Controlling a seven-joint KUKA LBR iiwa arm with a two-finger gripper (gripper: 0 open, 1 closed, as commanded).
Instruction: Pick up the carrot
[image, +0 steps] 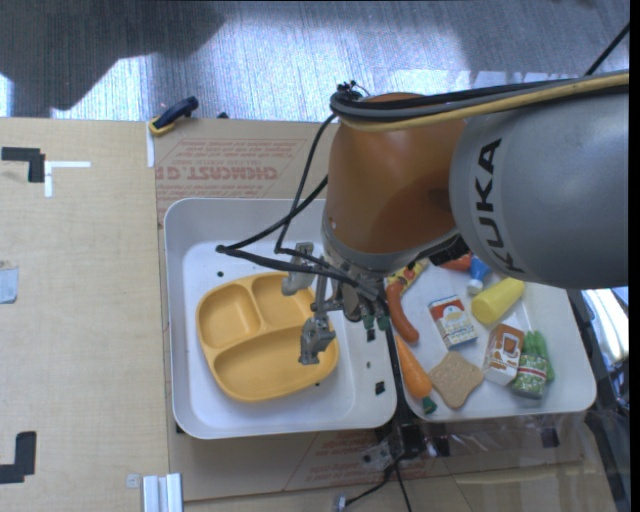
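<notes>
We judge the pick not yet done: the tool (318, 340) hangs over the yellow tray (258, 338), its grip state unreadable, while the carrot (412, 368) lies just to its right, ungrasped.

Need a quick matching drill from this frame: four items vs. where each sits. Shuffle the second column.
Items:
1. yellow tray
2. carrot
3. toast slice
4. gripper

Places:
A. right bin, along its left wall
B. over the tray's right edge
C. left bin
D. right bin, just right of the carrot

Pairs: 1-C, 2-A, 3-D, 4-B
</notes>
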